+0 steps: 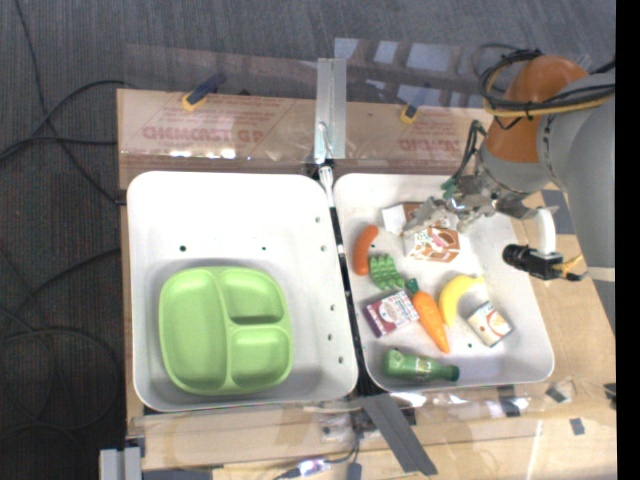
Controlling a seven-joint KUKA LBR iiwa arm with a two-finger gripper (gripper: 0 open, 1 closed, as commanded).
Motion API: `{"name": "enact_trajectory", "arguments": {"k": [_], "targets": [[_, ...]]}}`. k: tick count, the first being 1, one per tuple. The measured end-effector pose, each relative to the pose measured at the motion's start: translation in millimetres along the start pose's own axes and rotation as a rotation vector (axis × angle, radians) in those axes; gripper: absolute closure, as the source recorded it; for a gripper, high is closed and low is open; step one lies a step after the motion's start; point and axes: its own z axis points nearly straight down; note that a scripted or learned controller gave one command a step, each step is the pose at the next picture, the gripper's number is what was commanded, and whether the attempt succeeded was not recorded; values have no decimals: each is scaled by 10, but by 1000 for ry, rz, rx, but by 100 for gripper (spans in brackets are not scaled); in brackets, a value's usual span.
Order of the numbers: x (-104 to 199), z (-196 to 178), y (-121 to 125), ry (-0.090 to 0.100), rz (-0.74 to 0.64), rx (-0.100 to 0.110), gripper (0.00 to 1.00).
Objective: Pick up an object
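While jaws' state cannot be told, one green tray (225,328), one banana (457,294), two carrots (432,320).

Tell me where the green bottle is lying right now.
The green bottle lies on its side in the right bin, by the near edge, just below the carrot and the purple carton.
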Motion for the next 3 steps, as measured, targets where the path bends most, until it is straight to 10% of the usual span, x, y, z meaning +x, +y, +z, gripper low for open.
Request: {"name": "enact_trajectory", "arguments": {"k": [2,3], "targets": [[-216,135,-209,-5,142,-36,100],[318,-946,-98,-6,43,-16,100]]}}
